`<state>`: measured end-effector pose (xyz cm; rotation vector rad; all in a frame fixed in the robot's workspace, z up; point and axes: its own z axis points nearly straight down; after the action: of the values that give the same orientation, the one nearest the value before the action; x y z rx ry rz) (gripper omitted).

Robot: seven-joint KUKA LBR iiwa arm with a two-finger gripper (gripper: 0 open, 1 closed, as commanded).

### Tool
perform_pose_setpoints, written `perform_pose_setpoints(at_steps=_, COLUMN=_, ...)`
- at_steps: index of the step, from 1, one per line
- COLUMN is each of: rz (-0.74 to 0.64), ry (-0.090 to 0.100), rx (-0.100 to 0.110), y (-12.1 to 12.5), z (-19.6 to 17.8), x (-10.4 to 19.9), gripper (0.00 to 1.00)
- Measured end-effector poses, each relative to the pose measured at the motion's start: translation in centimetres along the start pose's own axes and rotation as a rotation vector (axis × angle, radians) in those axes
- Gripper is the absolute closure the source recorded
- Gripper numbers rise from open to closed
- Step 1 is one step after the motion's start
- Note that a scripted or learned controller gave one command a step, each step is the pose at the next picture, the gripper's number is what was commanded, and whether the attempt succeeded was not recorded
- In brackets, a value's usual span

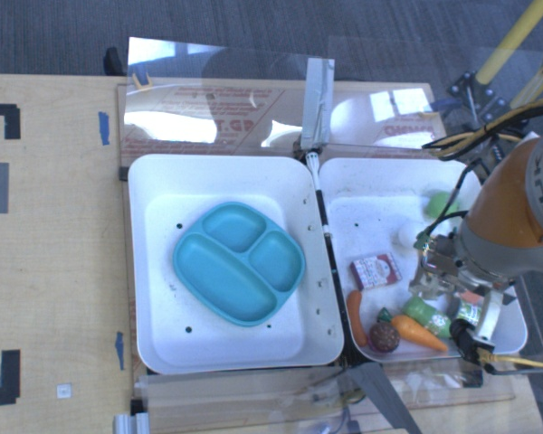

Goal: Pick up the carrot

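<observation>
Jaws: state cannot be told; gripper (pixel 437 289) is being held low over right bin (pixel 380 211).
Carrot (pixel 419 332): lying just below gripper, beside dark round item (pixel 385 336).
Hidden: fingertips blurred among clutter.

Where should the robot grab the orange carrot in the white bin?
Probably around the thick middle of the carrot, coming straight down from above. It lies flat and slanted near the right bin's front wall, so the pincer should close across its width, clear of the dark ball.

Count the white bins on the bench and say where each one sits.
2. The left bin holds a blue divided plate. The right bin beside it holds the carrot and other small items, with the gripper above them.
</observation>
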<state>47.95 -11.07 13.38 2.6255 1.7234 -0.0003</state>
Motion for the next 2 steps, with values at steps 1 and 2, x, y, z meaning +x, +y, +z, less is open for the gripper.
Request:
perform_pose_setpoints(at_steps=1, rz=0.33, ry=0.0, rx=0.002, y=-1.23, z=-5.04, x=4.71, gripper=1.0)
perform_pose_setpoints(at_steps=2, rz=0.332, ry=-0.001, rx=0.003, y=-1.24, z=-5.0, x=4.63, gripper=0.0)
